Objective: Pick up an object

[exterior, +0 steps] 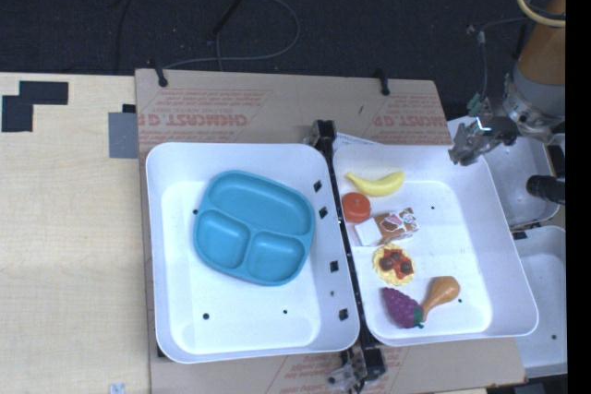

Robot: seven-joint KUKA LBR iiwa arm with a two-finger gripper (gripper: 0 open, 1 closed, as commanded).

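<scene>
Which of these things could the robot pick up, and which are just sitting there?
To pick up: banana, tomato, small printed box, pizza, grapes, drumstick, with the gripper.

Just there: blue divided plate, left bin, cables.

Robotics lab: two white bins (175, 198) on cardboard-covered bench (277, 111), loose cables (249, 9) on dark floor.

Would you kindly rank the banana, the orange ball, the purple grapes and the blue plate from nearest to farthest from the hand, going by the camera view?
From the hand at the right bin's upper right corner:
1. Banana, top of the right bin.
2. Orange ball, just below the banana, by the divider.
3. Purple grapes, bottom of the right bin.
4. Blue plate, in the left bin.
</scene>
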